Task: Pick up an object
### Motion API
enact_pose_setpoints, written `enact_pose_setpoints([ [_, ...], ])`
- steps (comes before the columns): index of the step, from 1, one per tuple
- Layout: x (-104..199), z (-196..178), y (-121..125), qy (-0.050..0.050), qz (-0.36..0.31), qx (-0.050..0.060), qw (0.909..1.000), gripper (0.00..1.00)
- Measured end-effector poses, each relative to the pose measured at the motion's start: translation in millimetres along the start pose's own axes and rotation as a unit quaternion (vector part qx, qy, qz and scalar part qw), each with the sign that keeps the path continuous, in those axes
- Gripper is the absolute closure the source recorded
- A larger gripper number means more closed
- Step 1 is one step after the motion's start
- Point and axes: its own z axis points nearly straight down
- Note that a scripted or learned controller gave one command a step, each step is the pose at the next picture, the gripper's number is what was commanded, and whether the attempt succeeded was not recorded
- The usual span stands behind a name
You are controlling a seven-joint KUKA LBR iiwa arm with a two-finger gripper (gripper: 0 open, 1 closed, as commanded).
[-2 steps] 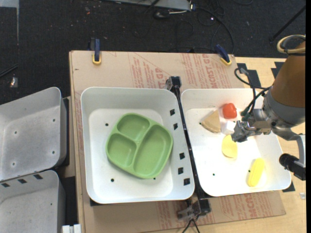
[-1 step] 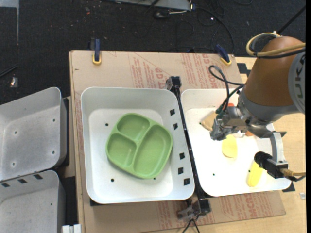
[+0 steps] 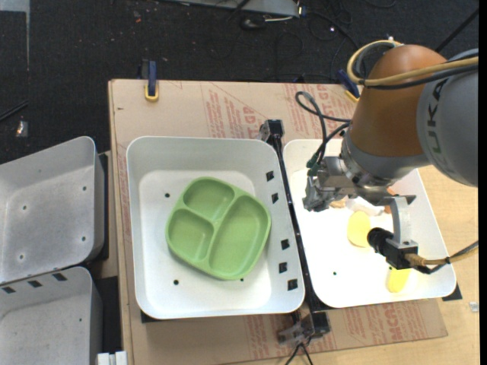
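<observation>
A green divided plate [image 3: 219, 226] lies in the left white bin [image 3: 152, 280]. In the right bin [image 3: 335, 287] I see a pale yellow object [image 3: 358, 229], a second yellow piece [image 3: 397, 280] near the front right corner, and a small orange bit [image 3: 337, 202] under the wrist. My gripper [image 3: 323, 192] hangs low over the right bin's left half, just left of the yellow object. The bulky wrist and orange band hide much of the bin's back part.
Spare white bin lids [image 3: 46, 196] lie to the left of the bench. A blue-and-yellow clamp [image 3: 151, 82] sits at the cardboard's back left corner. Cables run from the wrist over the right bin.
</observation>
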Motion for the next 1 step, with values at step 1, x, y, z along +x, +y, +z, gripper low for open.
enact_pose_setpoints([
  [1,45.9,14.8,10.3,0.000,0.000,0.001,1.0000,1.00],
])
